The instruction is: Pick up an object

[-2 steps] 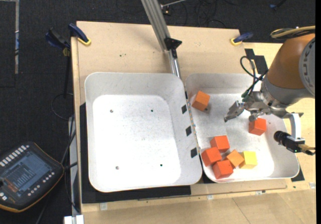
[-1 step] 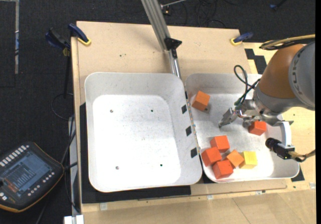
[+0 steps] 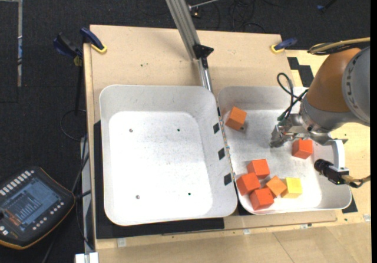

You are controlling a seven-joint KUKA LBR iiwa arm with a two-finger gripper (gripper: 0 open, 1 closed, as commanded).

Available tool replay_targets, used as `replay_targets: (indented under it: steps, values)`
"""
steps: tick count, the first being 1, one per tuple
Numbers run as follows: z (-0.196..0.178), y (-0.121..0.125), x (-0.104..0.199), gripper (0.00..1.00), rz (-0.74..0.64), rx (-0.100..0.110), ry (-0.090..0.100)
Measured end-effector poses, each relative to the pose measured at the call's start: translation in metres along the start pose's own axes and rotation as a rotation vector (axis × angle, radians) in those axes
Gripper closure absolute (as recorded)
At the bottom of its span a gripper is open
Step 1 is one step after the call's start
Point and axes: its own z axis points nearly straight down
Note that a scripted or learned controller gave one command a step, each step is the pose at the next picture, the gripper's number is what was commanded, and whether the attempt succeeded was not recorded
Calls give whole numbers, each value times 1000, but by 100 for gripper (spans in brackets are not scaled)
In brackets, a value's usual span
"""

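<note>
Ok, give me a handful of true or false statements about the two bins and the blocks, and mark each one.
1. All the blocks lie in the right bin. True.
2. The yellow block sits alone near the top of its bin. False: it lies in the cluster near the bottom edge, next to an orange block.
3. The tool hangs over the right bin. True.
4. The tool is above the left bin. False: it is over the right one, between the upper orange block and the red-orange block.
5. A pendant with a screen lies beyond the bench's left side. True.
</note>
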Motion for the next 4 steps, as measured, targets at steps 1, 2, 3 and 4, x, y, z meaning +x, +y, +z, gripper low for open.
replay_targets:
  steps: [1, 2, 3, 4]
  values:
    - [-61, 10, 0, 100, -4, -5, -2]
    - [-125, 13, -1, 100, -4, -6, -2]
    - [-161, 14, -1, 100, -4, -4, -1]
    - [-145, -2, 52, 100, -8, 4, 2]
